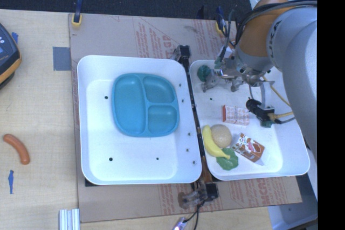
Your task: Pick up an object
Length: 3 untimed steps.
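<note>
Arm: the big grey arm (288, 35) reaches in from the right, bent over the far end of the right bin, its orange band (259, 29) just above the wrist and the wrist pointing down at the bin's far-left corner.
Bench: pale wood (38, 116), with brown cardboard under both bins.
Left bin: white and shallow (86, 116), carrying one thing.
Right bin: white too (269, 168), touching the left bin along its side, and this is where the clutter is.
Plate: a blue divided plate (145, 105) lies flat in the far half of the left bin.
Claw: down low over the right bin's far end (222, 85). Its jaws stand apart with bare white floor between them, nothing in their grip.
Teal toy: in the far-left corner of the right bin (204, 71), just beside the claw's left finger, outside the gap, not between the jaws.
Banana: yellow (211, 144), by the near-left wall, well apart from the claw.
Carton: red and white (250, 148), tilted, near the bin's near edge.
Sausage: out on the bench (17, 148), far left, away from both bins.
Packet: red and white (235, 114), mid-bin, nearer the camera than the claw.
Egg: a beige egg shape (220, 136) touching the banana.
Pepper: a green one (228, 160) at the banana's near end.
</note>
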Available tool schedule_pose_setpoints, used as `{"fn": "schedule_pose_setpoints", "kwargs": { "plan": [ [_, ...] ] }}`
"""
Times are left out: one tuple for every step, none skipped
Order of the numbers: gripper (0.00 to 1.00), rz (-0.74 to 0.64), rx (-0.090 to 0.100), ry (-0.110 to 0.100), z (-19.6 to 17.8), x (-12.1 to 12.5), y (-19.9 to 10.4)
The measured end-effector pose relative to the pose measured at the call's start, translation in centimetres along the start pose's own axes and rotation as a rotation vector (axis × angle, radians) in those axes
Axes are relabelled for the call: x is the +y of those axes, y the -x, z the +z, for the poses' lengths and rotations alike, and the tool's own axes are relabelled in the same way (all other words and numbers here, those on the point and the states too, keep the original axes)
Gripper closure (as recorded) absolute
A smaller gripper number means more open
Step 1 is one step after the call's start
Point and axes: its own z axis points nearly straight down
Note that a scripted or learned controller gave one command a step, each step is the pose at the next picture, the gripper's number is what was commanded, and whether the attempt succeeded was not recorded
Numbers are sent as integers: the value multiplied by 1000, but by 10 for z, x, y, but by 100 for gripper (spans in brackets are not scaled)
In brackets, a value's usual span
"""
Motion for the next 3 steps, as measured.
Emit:
{"fn": "schedule_pose_setpoints", "kwargs": {
  "plan": [
    [0,-1,-1,3,-7,0,-4],
    [0,-2,-1,3,-7,0,-4],
    [0,-1,-2,1,1,-64,1]
  ]
}}
